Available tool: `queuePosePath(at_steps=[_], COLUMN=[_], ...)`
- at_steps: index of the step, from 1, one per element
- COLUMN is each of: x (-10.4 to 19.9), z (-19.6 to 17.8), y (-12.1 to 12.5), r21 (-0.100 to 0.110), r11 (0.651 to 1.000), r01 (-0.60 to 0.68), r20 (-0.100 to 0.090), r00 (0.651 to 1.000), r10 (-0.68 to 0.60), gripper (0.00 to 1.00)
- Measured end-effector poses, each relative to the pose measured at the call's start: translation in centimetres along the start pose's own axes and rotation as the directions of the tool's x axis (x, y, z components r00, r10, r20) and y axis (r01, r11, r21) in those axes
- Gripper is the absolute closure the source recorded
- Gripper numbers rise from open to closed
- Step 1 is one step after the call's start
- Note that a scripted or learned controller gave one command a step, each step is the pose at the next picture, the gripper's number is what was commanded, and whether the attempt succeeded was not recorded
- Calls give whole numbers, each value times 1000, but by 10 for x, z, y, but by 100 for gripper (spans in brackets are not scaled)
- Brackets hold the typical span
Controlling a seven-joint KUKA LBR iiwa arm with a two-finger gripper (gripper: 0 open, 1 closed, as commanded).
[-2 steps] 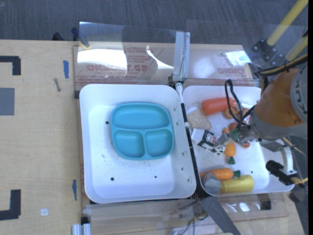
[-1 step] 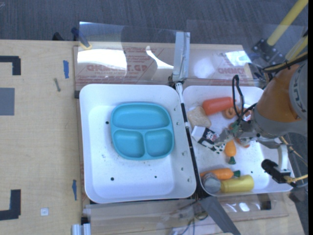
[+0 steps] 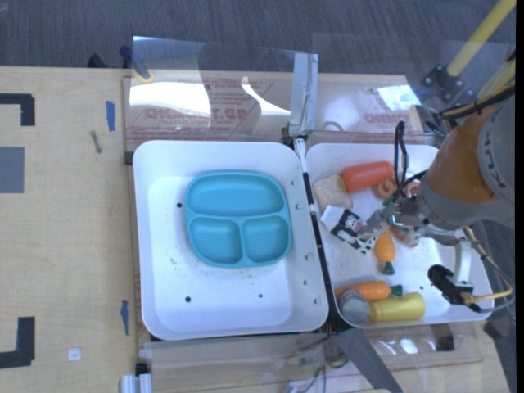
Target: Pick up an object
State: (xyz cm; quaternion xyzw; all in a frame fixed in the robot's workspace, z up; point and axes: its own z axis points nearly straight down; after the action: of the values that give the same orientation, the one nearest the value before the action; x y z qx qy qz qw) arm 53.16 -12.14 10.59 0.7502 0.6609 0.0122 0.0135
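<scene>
My gripper (image 3: 391,219) hangs low over the right bin (image 3: 458,313), in the right half of the frame, at the end of my grey arm (image 3: 483,170) with its orange band. Its tip sits in a clutter of small objects, and I cannot tell how far it is spread or whether anything is between it. Just beside the tip lies a small orange carrot-shaped toy (image 3: 386,250), its long axis running roughly up and down the frame. To the left of the tip is a black-and-white printed card (image 3: 348,226), tilted. Above it, toward the top of the bin, an orange-red cylinder (image 3: 367,175) lies on its side, long axis left to right, with a beige bread-like piece (image 3: 332,191) at its left end. Along the bin's lower edge lie a toy carrot (image 3: 373,290) and a yellow cylinder (image 3: 398,307), both lengthwise left to right. The left bin (image 3: 164,301) holds a blue divided plate (image 3: 239,219) with three compartments.
</scene>
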Motion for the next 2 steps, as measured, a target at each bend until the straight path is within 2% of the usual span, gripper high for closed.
queuePosePath(at_steps=[1,2], x=[-6,-4], z=[1,-13], y=[4,10], r21=[1,-16], r11=[994,994], r01=[-113,-108], r20=[-10,-10], r00=[994,994], r10=[113,108], gripper=[0,100])
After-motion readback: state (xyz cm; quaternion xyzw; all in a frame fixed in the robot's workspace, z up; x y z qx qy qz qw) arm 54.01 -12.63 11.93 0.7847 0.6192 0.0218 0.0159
